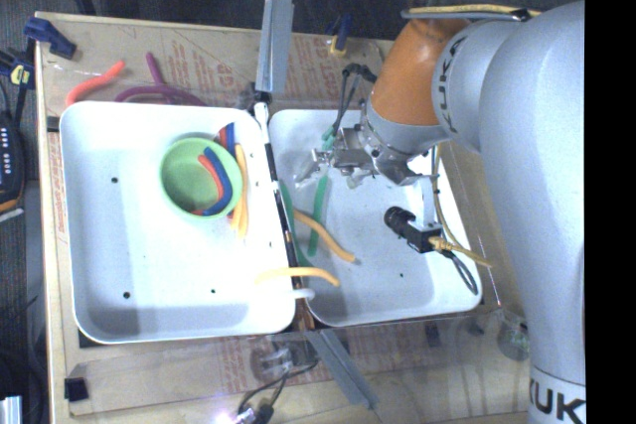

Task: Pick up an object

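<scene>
My gripper [316, 164] hangs over the upper left part of the right bin [397, 298], open with nothing between its fingers. Just below it a green strip [320, 200] lies on the bin floor. An orange-yellow stick [326, 238] lies further toward the front. A pale yellow stick [296, 275] rests across the rims where the two bins meet. In the left bin [129, 283] stands a green bowl [197, 178] with red, blue and orange strips [225, 166] curled along its right side.
A dark green strip [286, 210] lies along the right bin's left wall. Behind the left bin, on the bench, lie an orange piece [94, 84] and a purple hose [159, 94]. A grey metal bar [275, 35] stands up between the bins at the back.
</scene>
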`<state>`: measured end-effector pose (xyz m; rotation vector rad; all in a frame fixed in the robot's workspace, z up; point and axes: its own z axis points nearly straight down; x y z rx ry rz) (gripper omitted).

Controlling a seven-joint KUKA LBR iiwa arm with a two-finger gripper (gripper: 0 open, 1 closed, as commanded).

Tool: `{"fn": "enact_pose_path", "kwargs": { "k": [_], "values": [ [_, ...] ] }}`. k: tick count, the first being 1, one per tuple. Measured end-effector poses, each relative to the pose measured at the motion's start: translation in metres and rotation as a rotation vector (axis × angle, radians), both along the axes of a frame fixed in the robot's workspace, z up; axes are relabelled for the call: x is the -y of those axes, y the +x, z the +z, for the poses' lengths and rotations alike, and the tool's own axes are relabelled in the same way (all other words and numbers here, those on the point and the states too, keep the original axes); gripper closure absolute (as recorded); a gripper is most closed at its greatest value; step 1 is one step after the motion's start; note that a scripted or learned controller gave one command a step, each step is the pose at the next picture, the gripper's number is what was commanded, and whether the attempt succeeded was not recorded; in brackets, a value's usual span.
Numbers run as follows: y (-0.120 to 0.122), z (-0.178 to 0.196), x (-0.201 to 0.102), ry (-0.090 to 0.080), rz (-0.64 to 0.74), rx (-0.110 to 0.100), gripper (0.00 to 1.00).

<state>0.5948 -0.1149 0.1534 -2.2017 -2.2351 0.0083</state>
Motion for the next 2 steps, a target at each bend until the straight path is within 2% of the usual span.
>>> {"fn": "enact_pose_path", "kwargs": {
  "k": [1, 2],
  "values": [
    [-0.016, -0.062, 0.005, 0.001, 0.016, 0.004, 0.0],
    [-0.014, -0.049, 0.004, -0.001, 0.024, 0.007, 1.0]
  ]
}}
